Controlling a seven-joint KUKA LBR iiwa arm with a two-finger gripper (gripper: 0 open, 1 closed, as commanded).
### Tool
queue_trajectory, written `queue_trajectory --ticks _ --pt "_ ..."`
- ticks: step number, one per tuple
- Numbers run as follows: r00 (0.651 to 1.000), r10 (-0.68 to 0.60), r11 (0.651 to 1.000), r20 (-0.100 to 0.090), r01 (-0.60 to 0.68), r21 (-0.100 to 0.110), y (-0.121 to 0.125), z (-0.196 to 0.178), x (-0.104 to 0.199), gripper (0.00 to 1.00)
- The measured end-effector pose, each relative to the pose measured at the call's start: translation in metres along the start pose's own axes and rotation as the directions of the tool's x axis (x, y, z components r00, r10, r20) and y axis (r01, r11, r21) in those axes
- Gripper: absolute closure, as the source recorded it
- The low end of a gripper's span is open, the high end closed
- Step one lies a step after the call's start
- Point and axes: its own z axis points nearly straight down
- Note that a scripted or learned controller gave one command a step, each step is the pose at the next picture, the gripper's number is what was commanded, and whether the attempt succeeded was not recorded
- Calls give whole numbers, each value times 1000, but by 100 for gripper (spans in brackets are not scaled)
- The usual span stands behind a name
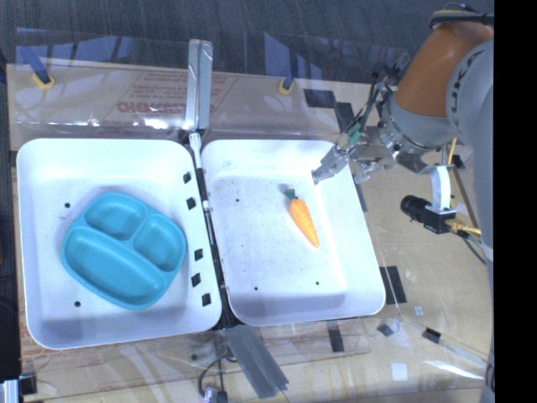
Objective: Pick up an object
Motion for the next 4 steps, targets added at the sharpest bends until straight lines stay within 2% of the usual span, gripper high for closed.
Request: queue_trajectory --ticks 1,2,3,4 --pt "1000 -1 1000 0 1 0 -16 150 -9 0" --pt "1000 -7 1000 0 7 2 -16 140 -8 100" --pt "1000 -2 1000 1 2 -3 12 32 43 100" --pt "1000 0 1000 2 0 0 50 147 -11 100"
